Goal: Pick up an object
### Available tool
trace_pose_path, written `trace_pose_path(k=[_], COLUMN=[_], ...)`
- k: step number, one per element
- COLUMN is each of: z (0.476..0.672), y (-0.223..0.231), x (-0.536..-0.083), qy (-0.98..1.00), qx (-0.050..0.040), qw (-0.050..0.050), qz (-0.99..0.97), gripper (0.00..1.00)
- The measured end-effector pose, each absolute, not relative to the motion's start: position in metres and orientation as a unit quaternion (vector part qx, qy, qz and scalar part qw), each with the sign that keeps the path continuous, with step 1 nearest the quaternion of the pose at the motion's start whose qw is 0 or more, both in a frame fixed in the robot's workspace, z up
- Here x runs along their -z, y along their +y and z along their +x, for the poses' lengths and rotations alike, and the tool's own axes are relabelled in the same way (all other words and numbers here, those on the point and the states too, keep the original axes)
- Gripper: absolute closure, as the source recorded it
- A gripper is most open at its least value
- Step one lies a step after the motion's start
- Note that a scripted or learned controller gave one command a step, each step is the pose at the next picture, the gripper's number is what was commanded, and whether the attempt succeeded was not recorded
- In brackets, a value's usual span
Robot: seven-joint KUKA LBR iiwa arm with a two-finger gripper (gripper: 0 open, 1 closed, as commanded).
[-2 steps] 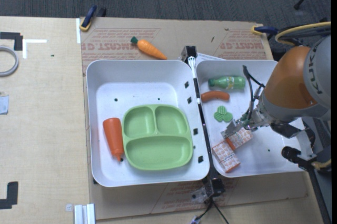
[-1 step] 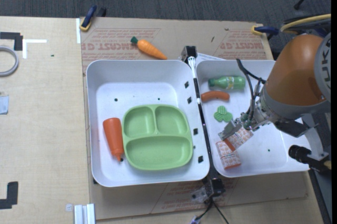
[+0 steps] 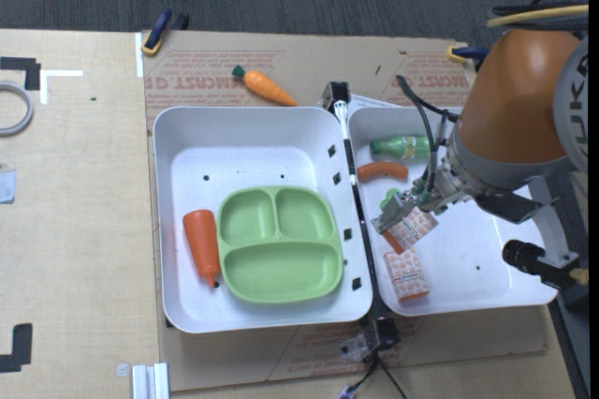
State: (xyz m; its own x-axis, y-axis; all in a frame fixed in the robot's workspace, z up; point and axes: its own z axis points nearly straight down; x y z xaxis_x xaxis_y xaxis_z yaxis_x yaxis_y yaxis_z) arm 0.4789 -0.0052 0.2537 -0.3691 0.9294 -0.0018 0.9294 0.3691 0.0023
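Because the small red-and-white patterned carton (image 3: 409, 225) sits tilted above the right white plastic bin (image 3: 487, 289), against the fingers (image 3: 418, 198), it seems gripped, though blur leaves that uncertain. A second similar carton (image 3: 406, 276) lies just below, a red sausage (image 3: 382, 170) and green bottle (image 3: 401, 145) behind.

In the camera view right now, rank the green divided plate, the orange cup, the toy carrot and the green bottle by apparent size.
1. green divided plate
2. orange cup
3. toy carrot and green bottle, which look too alike to rank.
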Motion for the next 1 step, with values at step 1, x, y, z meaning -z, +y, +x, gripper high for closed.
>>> trace_pose_path(k=[1], z=[0.4785], y=[0.0398], x=[-0.2814], qy=[0.882], qx=[-0.0002], qw=[0.002], qz=[0.471], gripper=[1.0])
